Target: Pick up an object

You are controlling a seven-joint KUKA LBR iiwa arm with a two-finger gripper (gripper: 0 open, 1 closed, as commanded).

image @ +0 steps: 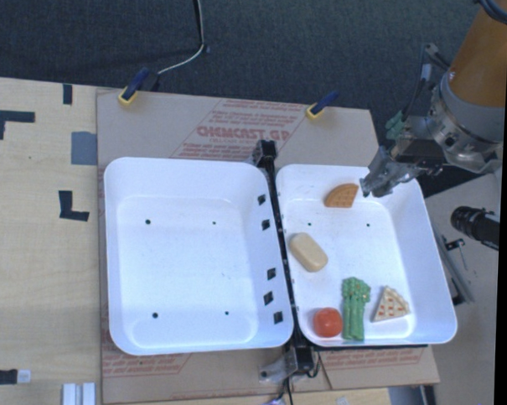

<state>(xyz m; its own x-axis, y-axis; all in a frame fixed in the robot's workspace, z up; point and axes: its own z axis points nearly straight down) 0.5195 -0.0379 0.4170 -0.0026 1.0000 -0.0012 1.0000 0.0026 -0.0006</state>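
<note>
The right bin (419, 247) holds several toy foods. An orange-brown waffle piece (341, 195) lies near its far edge. A pale yellow bread roll (307, 252) sits by the divider. Near the front lie a red tomato (328, 322), a green asparagus bunch (355, 308) and a pizza slice (391, 305). My gripper (377, 184) hangs over the far part of the right bin, just right of the waffle piece, and nothing shows between its fingers.
The left bin (118, 233) stands beside the right one on a cardboard sheet (231, 133) held by two clamps. A black cable (194, 35) runs across the dark floor at the back. A black device (479, 224) sits right of the bins.
</note>
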